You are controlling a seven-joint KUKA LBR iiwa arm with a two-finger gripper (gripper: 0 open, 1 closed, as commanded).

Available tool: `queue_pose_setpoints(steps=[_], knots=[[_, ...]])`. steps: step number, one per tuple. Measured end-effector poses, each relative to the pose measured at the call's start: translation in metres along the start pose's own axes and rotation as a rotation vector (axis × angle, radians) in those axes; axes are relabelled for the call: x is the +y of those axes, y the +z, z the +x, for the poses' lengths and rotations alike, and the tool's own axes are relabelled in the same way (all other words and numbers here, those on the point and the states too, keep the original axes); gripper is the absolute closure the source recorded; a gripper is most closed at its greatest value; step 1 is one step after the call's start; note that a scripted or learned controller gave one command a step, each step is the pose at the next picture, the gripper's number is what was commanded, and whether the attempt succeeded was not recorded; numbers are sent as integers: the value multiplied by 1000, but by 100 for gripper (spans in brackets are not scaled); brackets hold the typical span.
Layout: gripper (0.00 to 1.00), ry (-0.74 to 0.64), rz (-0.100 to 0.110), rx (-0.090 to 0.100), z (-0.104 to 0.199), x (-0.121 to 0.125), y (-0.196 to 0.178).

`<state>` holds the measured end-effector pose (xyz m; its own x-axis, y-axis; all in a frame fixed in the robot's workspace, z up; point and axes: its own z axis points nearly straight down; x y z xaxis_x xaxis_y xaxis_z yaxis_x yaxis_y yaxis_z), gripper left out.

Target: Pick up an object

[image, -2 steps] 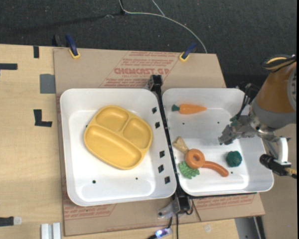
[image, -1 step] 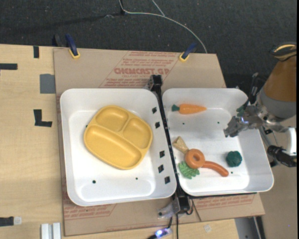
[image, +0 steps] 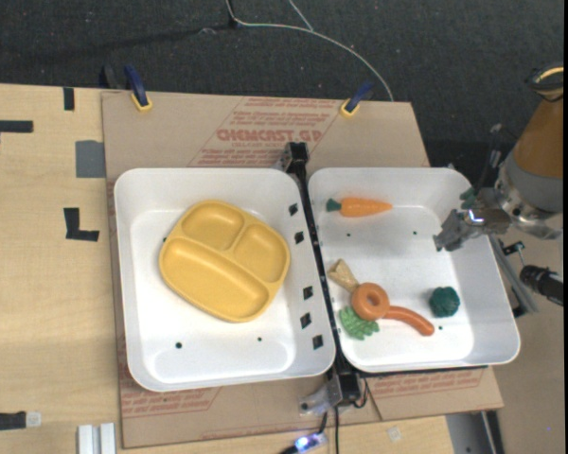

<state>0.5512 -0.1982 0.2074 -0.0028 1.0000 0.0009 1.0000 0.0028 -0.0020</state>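
**Arm at the right bin's edge, nothing gripped**

Left bin (image: 133, 253): yellow divided plate (image: 225, 258) lying flat. Right bin (image: 483, 334): carrot (image: 360, 207) near the back wall; tan wedge (image: 342, 274), orange ring (image: 369, 302), green leafy piece (image: 357, 324) and orange curved piece (image: 409, 321) bunched at front left; dark green lump (image: 444, 301) beside them. Fingers (image: 452, 234) hover over the right rim, empty; how far they are parted, cannot tell. Desk (image: 38, 272) beneath

We log: yellow divided plate (image: 225, 258) in left bin (image: 137, 348); carrot (image: 362, 207), orange ring (image: 369, 302), green ball (image: 444, 301) in right bin (image: 492, 348); gripper (image: 454, 231) over right rim.
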Motion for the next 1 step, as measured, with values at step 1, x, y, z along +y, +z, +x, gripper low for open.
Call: queue_pose_setpoints(steps=[1], knots=[[100,-5,3,2,57,4,-9]])
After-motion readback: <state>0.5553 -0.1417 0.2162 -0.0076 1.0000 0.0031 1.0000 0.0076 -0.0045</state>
